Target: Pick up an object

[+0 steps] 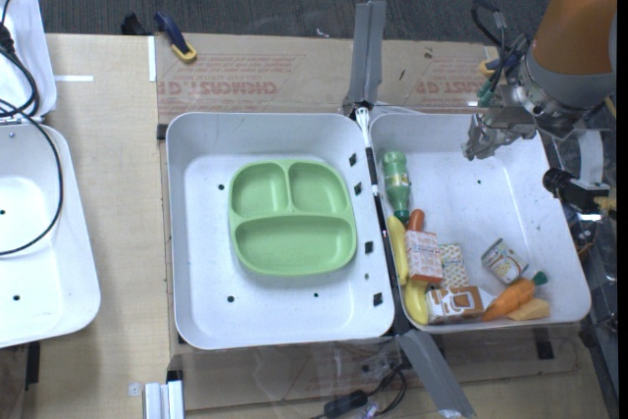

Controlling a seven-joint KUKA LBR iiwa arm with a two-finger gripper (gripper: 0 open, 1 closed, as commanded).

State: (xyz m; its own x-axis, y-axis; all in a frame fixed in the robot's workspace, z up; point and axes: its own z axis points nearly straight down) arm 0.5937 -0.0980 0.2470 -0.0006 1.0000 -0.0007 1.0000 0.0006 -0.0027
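My gripper [478, 147] hangs over the far edge of the right bin [510, 201], above bare white floor, with no object between its fingers. Along that bin's left wall lies a green bottle [395, 182], with a yellow banana [400, 260] below it. Near the front sit a pink-and-white box [424, 257], a brown carton [456, 302], a small tin [502, 262], an orange carrot [510, 297] and a pale yellow wedge [533, 310]. All of these lie well in front of and below the gripper.
The left bin [196, 309] holds a green divided plate [291, 216]. A grey divider post [368, 54] rises between the bins at the back. Cables and a white tray [29, 211] sit at the far left. A blue-and-yellow clamp [175, 36] lies on the cardboard.
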